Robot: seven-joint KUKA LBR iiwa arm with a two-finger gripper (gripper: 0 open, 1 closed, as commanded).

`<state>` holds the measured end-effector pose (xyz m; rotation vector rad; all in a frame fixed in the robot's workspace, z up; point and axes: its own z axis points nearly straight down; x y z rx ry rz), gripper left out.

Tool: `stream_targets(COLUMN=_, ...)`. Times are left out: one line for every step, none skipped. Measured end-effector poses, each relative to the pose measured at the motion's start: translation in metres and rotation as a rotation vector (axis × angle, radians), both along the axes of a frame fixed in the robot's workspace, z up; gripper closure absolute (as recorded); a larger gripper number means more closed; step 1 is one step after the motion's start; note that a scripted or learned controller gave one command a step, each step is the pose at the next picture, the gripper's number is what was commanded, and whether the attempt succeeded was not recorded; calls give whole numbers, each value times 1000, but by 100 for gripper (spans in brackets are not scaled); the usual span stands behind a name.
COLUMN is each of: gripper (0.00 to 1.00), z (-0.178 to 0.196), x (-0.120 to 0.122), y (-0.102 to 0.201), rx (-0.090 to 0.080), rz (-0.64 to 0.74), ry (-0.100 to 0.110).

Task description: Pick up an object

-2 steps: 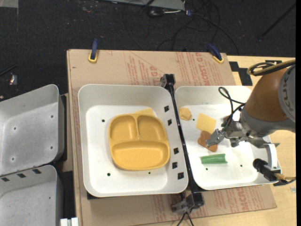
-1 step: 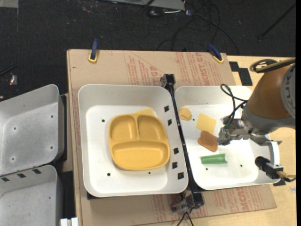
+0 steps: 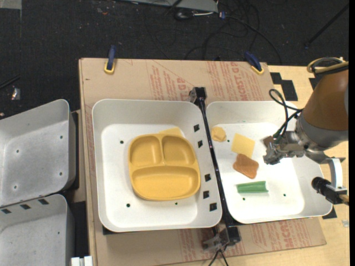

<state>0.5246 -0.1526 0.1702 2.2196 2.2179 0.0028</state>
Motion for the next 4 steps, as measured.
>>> stream_targets(gripper=100, z=61, x=8, y=3, rx=-1, rz=4, ry=-3)
stream_targets(gripper=100, z=111, x=8, y=3, rx=0, rz=4, ry=3)
stream_targets(gripper=100, z=93, x=28, y=58, rx=3, rz=8, ry=5)
stream_targets(gripper=100, z=77, x=45, y=102, rx=2, rz=8, ry=4)
